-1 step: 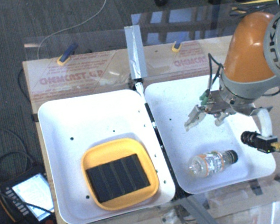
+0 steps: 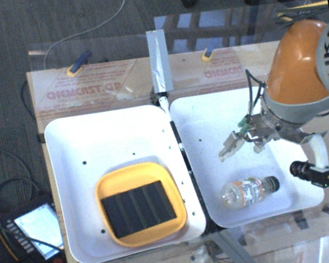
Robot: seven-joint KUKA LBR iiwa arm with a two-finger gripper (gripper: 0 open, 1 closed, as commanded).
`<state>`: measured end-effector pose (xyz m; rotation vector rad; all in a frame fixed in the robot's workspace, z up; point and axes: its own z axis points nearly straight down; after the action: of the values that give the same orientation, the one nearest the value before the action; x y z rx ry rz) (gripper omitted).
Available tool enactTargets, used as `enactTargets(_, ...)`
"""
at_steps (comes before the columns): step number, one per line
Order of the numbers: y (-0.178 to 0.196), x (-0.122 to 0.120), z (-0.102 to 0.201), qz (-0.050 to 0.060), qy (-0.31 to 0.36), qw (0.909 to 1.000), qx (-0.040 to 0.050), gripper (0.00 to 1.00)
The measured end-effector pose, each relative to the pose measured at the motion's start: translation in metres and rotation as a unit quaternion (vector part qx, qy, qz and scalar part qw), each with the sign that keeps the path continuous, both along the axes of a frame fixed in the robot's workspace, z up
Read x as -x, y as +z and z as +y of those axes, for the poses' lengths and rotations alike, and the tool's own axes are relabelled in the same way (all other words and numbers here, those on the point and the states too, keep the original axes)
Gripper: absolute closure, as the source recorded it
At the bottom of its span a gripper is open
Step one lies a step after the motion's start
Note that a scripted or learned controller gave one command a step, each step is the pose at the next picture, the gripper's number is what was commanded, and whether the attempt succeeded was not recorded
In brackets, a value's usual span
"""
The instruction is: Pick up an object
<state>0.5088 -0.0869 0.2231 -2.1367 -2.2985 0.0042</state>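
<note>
A clear plastic bottle with a dark cap is seen lying on its side in the lower part of the right bin, cap toward the right. It is judged light, smooth, round and liable to roll or slip; a hold across the middle of the body, square to its length, is advised. Just above it in the frame the gripper is held with fingers parted and nothing between them. In the left bin a yellow tray-like object with dark slats is lying.
</note>
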Motion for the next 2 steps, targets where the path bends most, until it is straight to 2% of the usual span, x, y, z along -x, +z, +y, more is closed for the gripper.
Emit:
enactTargets(1,-0.037,-0.015,0.012,0.001,-0.065,0.9979,-0.0003,0.0)
enactTargets(2,0.031,0.024,0.045,0.0,-0.017,0.9999,0.0003,0.0)
